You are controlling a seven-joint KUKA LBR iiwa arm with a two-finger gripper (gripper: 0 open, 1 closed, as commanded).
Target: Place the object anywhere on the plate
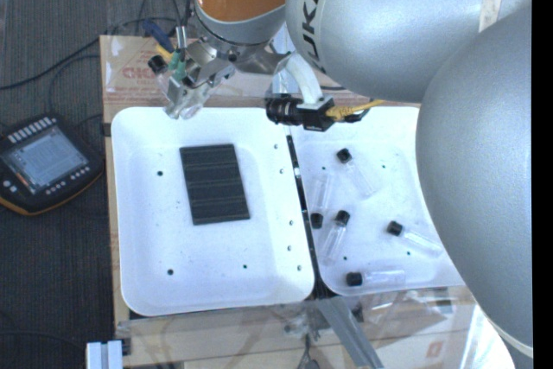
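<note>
A dark ribbed rectangular plate (214, 183) lies flat in the middle of the left white bin (147, 272). Several clear vials with black caps, such as the vial (335, 233) and the vial (376, 278), lie scattered in the right bin (406, 134). My gripper (183, 99) hangs over the far left corner of the left bin, up and left of the plate and apart from it. Something pale and glassy shows at its tip, but I cannot make out whether it is a vial.
The big grey arm covers the right side of the view and part of the right bin. A ridge (298, 186) divides the two bins. A control pendant (39, 164) lies off the bench at the left. Cardboard (130, 69) shows behind the left bin.
</note>
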